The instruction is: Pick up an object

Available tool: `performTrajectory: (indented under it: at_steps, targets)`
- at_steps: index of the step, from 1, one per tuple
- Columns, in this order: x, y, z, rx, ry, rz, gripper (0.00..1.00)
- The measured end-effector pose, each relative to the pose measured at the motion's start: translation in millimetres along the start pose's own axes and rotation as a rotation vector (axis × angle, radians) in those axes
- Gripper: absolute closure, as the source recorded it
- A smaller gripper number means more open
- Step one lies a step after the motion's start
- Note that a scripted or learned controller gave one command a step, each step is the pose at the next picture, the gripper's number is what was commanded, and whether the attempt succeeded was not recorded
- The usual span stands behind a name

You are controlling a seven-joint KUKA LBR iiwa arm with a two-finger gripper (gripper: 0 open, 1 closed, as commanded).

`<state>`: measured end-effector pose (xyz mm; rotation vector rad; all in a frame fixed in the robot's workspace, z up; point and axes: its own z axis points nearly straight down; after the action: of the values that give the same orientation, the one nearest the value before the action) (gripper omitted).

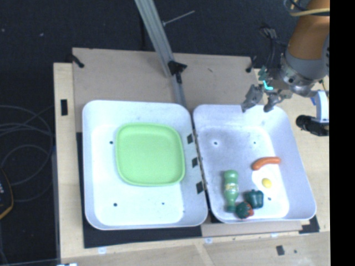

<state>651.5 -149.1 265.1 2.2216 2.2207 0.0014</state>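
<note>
open jaws [259, 101] hover above right bin's [294, 132] far edge.

One fixed camera sits high above the surface [233, 76] and looks down at a slant, far enough off to take in both bins, with the dark floor showing beyond the surface at the top and left. The arm [306, 40] enters from the right edge, so the hand [260, 101] lies upper right in the picture, over the far rim of the right bin [297, 148]. The left bin [100, 165] lies well away from the hand, across the middle of the frame.
</note>
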Motion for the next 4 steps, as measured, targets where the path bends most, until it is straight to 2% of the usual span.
performTrajectory:
  at_steps: [1,3,4]
  targets:
    - [0.0,0.0,0.0,0.0,0.0,0.0,0.0]
    - [1.1,-7.2,84.7,0.004,-0.001,0.0,0.0]
    - [4.7,-8.7,146.7,0.005,0.0,0.0,0.0]
